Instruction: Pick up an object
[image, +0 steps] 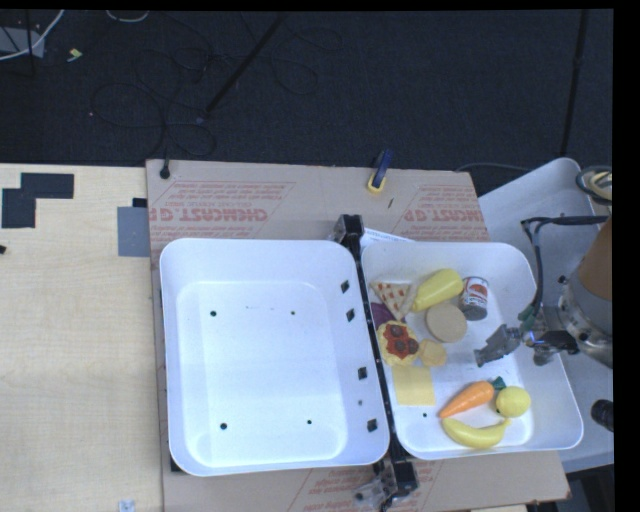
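The right bin (548, 425) holds several toy foods. There is a yellow pepper (438, 288), a small can (475, 296), a tan round disc (446, 323) and a pizza slice (393, 295). Lower down lie a small round pizza (400, 342), a yellow cheese square (413, 383), a carrot (468, 398), a lemon (513, 402) and a banana (475, 432). My gripper (497, 346) reaches in from the right, low over the bin's right half. It is just right of the tan disc and above the carrot and lemon. Nothing visible is held in it.
The left bin (180, 300) lies beside the right one, with a black divider (362, 340) between them. Both rest on a cardboard sheet (250, 205) on the wooden bench. A yellow-and-blue clamp (379, 172) sits at the cardboard's far edge. Cables (537, 260) hang by the arm.
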